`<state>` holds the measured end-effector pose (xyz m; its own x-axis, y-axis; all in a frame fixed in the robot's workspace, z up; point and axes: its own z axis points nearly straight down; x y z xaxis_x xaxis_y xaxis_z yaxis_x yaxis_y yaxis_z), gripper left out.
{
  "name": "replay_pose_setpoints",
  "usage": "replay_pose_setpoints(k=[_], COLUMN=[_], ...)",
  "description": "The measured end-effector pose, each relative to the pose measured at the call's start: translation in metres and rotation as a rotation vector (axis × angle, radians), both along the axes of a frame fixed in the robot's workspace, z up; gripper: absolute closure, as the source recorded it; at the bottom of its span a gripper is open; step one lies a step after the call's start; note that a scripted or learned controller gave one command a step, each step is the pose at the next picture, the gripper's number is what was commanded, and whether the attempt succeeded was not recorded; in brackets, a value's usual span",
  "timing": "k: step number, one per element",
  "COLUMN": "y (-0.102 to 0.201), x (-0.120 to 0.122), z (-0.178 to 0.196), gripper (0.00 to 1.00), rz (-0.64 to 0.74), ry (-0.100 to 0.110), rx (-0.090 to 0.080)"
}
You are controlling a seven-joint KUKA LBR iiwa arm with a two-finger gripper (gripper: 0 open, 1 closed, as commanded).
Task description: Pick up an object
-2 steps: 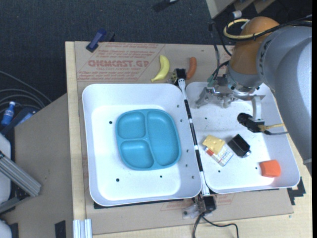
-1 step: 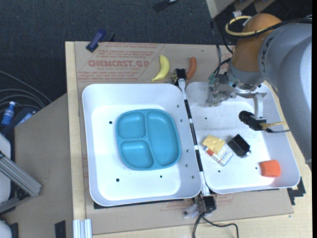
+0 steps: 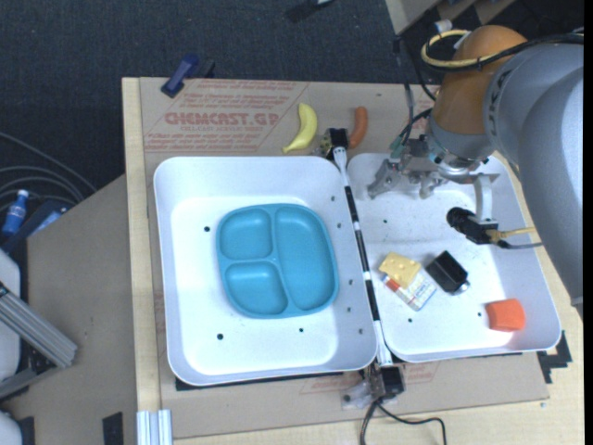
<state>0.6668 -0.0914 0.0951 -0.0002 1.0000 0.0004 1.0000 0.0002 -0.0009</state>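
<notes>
Over the far end of the right bin [image 3: 435, 327], the gripper [image 3: 404, 185] hangs low above bare white floor with its fingers [image 3: 378, 185] spread and nothing between them. Nothing is picked up yet, so the whole grasp and lift are left to do.

The things it could take all lie nearer in the same bin, apart from the gripper. A yellow wedge [image 3: 399, 267] rests against a small packet [image 3: 414, 289] close to the left wall. A black block [image 3: 447, 272] sits just right of them, and an orange block [image 3: 506, 315] lies toward the near right corner. The left bin [image 3: 185, 323] holds a blue plate [image 3: 278, 258].

As I judge it, the arm is at the approach stage at best. Where the fingers stand now there is nothing under them to close on, so a try here would likely come up empty. It would need to shift nearer, over one of the four pieces, before closing.
</notes>
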Motion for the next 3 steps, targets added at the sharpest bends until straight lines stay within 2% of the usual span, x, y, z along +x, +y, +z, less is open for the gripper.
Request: replay_pose_setpoints(k=[1,2,3], y=[0.000,0.000,0.001], x=[0.001,0.000,0.001], z=[0.010,0.010,0.021], gripper=[1.00,0.00,1.00], rz=[0.000,0.000,0.000], ry=[-0.002,-0.001,-0.003], rx=[0.000,0.000,0.001])
